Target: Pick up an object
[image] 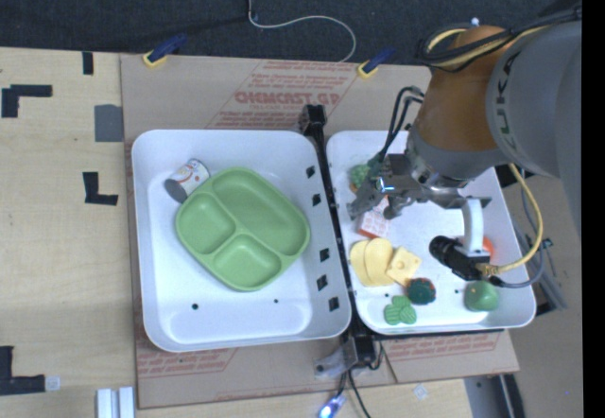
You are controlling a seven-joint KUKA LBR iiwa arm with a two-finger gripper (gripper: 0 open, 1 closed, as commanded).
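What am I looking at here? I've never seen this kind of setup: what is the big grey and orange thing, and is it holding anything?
That is a robot arm, seen from one fixed camera above the bench, looking down at a slant. It reaches in from the right. Its tool hangs low over the right bin, among small toys: yellow pieces, a green ball, a green leafy toy. The left bin holds a green divided plate and a small cup-like item. Whether the tool grips anything cannot be told.
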